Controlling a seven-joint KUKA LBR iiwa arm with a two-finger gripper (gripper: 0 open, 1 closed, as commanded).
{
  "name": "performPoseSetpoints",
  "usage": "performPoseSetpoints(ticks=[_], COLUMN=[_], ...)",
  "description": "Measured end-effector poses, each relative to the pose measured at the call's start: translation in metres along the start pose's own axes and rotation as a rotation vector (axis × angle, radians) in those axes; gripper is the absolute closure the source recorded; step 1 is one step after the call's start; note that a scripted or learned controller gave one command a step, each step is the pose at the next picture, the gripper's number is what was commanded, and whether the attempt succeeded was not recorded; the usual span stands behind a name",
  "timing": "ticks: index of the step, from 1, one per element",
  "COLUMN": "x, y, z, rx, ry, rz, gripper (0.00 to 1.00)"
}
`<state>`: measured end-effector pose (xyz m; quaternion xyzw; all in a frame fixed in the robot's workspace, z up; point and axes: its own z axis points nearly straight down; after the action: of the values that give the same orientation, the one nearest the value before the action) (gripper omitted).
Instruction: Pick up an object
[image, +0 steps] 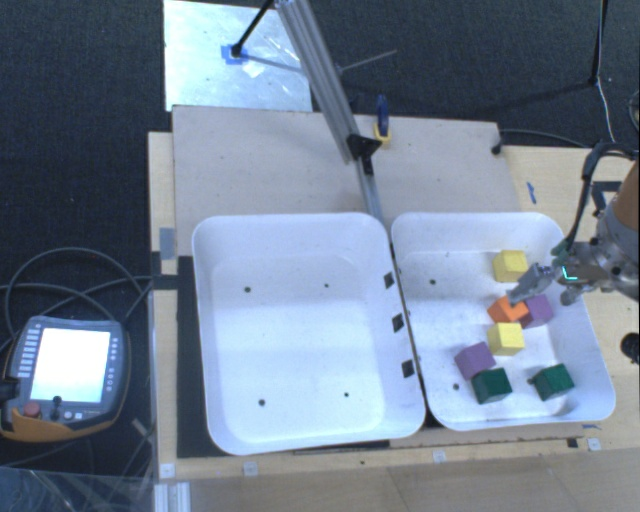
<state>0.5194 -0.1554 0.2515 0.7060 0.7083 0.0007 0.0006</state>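
Approach step: gripper (527, 291) hovers over orange block (507, 310) in right bin (440, 240), jaw state can't tell; next needs a straight descent onto it.

Both white bins, the left bin (290, 330) and the right bin (440, 300), look like smooth, faintly glossy plastic. The desk (270, 160) is pale, matt board with a wood-like look. The blocks, such as the yellow block (509, 265) and the green block (491, 385), appear matt and soft-edged. A slanted pole (325, 75) looks like brushed metal. The floor (70, 120) is dark, rough carpet.
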Motion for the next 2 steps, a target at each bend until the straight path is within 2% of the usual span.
performPoseSetpoints(ticks=[2], x=[-0.008], y=[0.0], z=[0.123], rx=[0.006], ry=[0.001], rz=[0.002], gripper=[0.0])
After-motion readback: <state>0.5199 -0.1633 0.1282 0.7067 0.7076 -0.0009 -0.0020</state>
